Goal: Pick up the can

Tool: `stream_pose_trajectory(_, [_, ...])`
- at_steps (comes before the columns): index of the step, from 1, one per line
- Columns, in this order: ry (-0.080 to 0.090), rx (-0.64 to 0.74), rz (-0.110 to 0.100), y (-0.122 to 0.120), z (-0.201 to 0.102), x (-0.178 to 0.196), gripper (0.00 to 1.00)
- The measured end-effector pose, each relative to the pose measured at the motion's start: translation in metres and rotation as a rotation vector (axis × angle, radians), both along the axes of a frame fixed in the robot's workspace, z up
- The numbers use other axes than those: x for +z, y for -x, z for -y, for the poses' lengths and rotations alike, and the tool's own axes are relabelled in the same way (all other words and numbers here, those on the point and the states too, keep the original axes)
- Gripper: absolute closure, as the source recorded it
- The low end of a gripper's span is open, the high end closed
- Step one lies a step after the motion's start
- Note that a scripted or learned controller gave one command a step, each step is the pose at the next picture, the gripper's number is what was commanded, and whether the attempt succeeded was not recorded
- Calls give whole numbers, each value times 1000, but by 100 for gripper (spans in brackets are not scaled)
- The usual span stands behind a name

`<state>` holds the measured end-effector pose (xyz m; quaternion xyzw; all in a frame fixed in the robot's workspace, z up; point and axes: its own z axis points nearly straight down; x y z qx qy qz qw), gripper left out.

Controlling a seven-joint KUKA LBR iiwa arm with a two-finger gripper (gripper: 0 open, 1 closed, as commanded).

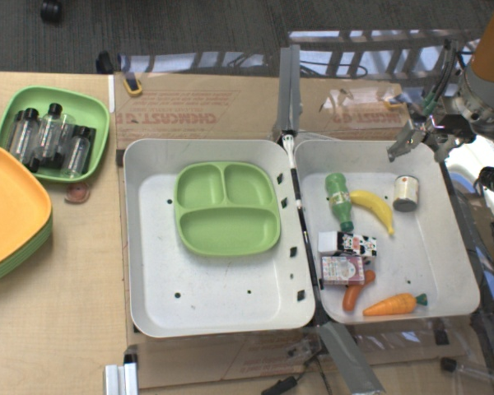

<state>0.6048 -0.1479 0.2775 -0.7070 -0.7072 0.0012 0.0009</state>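
1. The can lies on its side in the right bin, up near the far right corner, just right of the banana.
2. The gripper hangs over the bin's far rim, above and slightly right of the can (close, not touching).
3. Its fingers are spread apart, nothing between them.
4. The green bottle lies left of the banana.

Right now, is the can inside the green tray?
No, the can lies in the right bin, next to the banana.

Banana just beside can
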Motion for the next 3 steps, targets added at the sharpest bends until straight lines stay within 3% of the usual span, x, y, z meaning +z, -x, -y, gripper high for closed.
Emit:
stream_pose_trajectory(1, [0,44,1,-18,57,-94,0])
stream_pose_trajectory(2, [-12,11,0,-32,65,-188,0])
stream_pose_trajectory(3, [-1,6,2,-31,72,-177,100])
